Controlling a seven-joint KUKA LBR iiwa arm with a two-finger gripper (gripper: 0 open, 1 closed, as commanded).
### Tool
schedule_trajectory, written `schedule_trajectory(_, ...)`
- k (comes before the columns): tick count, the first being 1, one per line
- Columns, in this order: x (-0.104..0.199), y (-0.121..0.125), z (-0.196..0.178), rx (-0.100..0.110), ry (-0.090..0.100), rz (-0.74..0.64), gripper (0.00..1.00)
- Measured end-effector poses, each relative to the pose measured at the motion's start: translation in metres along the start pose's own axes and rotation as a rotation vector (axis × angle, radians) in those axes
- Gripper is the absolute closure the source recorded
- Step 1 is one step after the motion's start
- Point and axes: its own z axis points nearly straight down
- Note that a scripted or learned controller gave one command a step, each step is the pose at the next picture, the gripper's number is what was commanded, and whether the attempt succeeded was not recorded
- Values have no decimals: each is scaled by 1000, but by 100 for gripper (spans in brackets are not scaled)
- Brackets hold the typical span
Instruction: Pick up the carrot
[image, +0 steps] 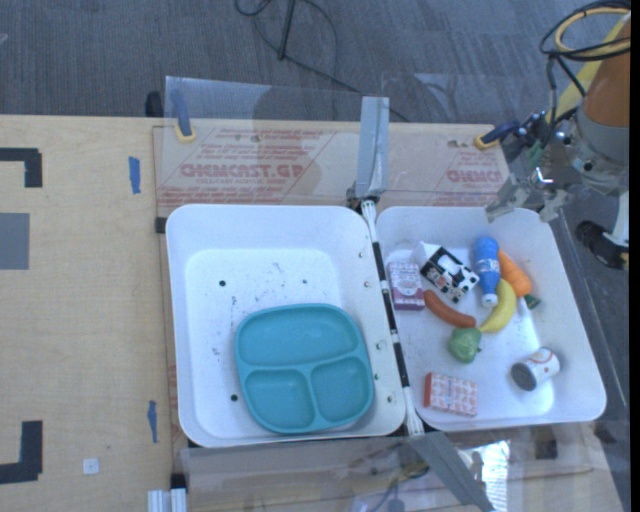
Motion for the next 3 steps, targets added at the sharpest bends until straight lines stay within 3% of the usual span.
schedule_trajectory(1,-20,-89,122,1,1,193,0)
schedule_trajectory(2,-31,-41,146,-4,12,237,0)
schedule_trajectory(3,-34,-41,135,-7,2,236,100)
